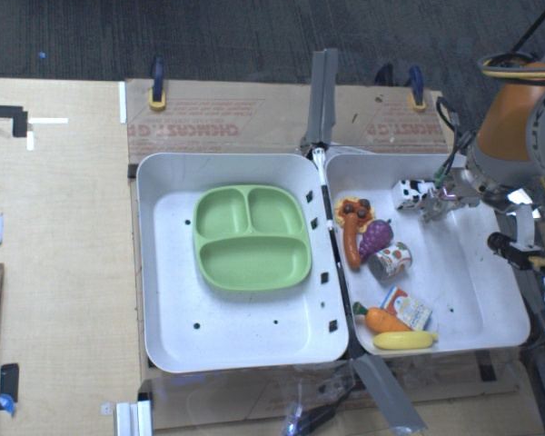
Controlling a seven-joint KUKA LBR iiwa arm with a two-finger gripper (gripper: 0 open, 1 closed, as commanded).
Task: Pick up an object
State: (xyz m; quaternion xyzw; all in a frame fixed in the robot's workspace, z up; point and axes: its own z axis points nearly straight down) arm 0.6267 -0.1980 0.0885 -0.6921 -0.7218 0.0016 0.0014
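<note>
My gripper is low over the far part of the right bin, and the arm comes in from the right. A small black-and-white toy sits just to the left of the gripper's tip, touching or nearly touching it. Along the bin's left side lie a brown pastry with dark spots, an orange sausage, a purple grape bunch and a small can. A carrot, a small carton and a banana are at the near edge.
A green divided plate rests in the left bin. A raised divider separates the two bins. The right bin's middle and right floor is bare white. A cable and arm links hang over the bin's right rim.
</note>
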